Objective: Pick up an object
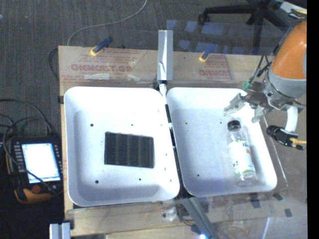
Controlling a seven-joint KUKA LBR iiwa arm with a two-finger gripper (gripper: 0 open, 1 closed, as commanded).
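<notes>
A clear plastic bottle (240,155) with a dark cap and a green-and-white label lies on its side in the right-hand white bin (199,148), close to that bin's right wall, cap end toward the far rim. Just beyond the bottle's cap hangs the gripper (245,107), its two pale fingers spread apart with nothing between them; one fingertip (233,106) sits to the left of the cap and the other to the right, both a little farther from the camera than the bottle. The gripper is not touching the bottle. The grey arm with its orange band (293,54) rises behind the gripper, past the bottle's bin on the right. To the left of the bottle's bin, touching it along a shared edge, is the second white bin (79,113), which holds a flat dark ribbed rectangular panel (129,150) near its middle. Both bins rest on the wooden surface (109,68), whose far edge beyond the bins carries two yellow-and-blue clamps (100,46).
</notes>
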